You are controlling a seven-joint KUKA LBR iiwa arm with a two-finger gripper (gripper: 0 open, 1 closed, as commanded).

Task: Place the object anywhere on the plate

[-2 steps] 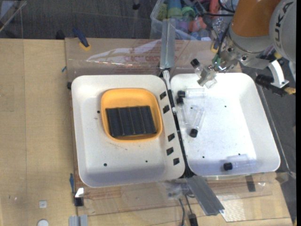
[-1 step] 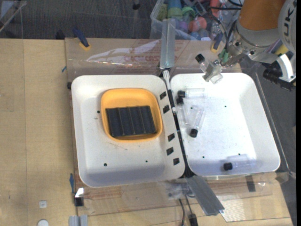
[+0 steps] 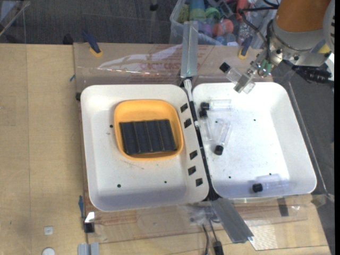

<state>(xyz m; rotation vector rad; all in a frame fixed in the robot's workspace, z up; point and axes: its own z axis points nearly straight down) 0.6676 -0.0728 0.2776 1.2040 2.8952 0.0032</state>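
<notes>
Lying tube, near edge: a clear tube with a black cap (image 3: 264,186) rests on the floor of the right bin (image 3: 297,142), close to its near wall.
Bench front: a grey metal bracket (image 3: 234,224) juts out below the seam between the two bins.
Left bin (image 3: 101,169): white and shallow, just beside the right bin.
Seam: a row of small black clips (image 3: 191,145) runs along the divide between the bins.
Plate (image 3: 120,116): orange, with rounded corners, sitting in the middle of the left bin, slightly toward its far side.
Black ribbed block (image 3: 147,136): the task's thing as far as can be judged; it lies flat on the plate, inside the rim, well apart from the gripper.
Middle tubes: two clear tubes (image 3: 220,134) lie together in the right bin near the seam, with a black cap at their near end.
Far tube (image 3: 215,106): clear, with a black cap, beyond the middle pair and also near the seam.
Gripper (image 3: 245,83): over the far rim of the right bin; whether it is apart, together or clamped on anything cannot be told.
Small black piece (image 3: 224,67): just beside the gripper on its left; what it belongs to is unclear.
Arm (image 3: 303,7): orange band above a grey wrist, at the far right.
Metal bar (image 3: 188,52): stands upright behind the seam.
Clear tub (image 3: 183,9): farthest back, holding coloured toys.
</notes>
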